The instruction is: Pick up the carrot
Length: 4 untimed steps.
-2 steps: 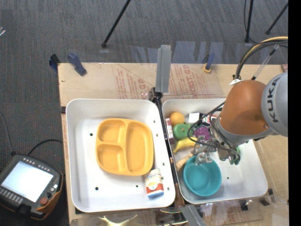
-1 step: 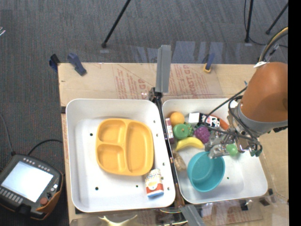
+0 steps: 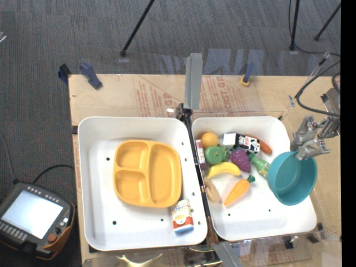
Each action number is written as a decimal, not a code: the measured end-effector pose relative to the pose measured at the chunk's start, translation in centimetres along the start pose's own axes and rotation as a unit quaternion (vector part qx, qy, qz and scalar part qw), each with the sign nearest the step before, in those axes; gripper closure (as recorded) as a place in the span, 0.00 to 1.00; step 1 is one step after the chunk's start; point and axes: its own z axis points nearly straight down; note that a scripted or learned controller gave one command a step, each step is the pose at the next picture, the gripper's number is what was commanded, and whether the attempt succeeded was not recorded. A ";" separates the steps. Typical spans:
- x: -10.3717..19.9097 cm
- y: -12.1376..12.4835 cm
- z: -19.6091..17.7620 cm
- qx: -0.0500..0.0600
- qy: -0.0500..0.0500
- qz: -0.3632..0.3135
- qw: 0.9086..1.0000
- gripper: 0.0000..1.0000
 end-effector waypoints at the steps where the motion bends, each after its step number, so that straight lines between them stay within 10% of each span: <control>1: 1.3 -3.8 -8.5 0.001 0.000 0.025 1.000 1.00; 2: -2.5 -6.8 -10.9 -0.002 0.004 -0.063 0.998 1.00; 3: 2.4 -6.4 -3.4 -0.005 0.005 -0.245 0.969 1.00; 4: 2.7 -6.2 3.8 -0.006 0.004 -0.389 0.921 1.00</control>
